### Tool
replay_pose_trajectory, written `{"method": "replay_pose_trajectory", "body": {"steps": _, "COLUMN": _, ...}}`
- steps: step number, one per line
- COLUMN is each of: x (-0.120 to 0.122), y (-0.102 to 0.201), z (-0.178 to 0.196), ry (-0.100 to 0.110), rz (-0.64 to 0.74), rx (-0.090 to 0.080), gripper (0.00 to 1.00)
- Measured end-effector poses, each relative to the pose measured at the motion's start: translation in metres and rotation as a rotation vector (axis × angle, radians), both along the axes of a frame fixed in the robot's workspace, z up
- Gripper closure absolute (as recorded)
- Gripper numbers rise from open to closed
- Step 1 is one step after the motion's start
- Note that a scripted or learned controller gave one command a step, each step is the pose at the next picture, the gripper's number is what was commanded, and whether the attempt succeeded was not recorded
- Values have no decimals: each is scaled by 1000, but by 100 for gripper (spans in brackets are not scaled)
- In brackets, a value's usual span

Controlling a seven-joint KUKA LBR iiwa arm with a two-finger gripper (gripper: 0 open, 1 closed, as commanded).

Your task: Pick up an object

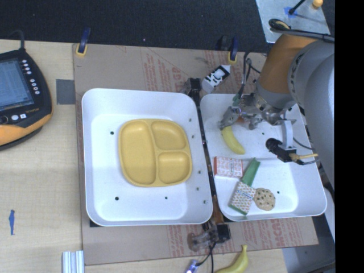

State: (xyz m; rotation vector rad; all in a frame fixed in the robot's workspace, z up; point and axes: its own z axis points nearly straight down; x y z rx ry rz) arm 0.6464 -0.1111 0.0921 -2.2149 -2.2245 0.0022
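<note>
Currently the pincer (239,117) is low in the right bin (304,201), at its upper-left part, just above the top end of a banana (232,140) — whether it touches the fruit, or how wide it stands, I cannot tell. Below the banana: a red-white packet (228,166), a green bar (251,172), a checked packet (242,197), a cookie (264,198). Left bin (99,152) carries a yellow divided plate (154,152).
</note>
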Motion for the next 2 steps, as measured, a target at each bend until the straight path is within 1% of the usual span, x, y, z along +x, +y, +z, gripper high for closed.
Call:
{"method": "replay_pose_trajectory", "body": {"steps": 1, "x": 10, "y": -4, "z": 0, "ry": -1, "rz": 0, "rx": 0, "gripper": 0}}
{"method": "replay_pose_trajectory", "body": {"steps": 2, "x": 10, "y": -10, "z": 0, "ry": -2, "rz": -1, "rx": -1, "gripper": 0}}
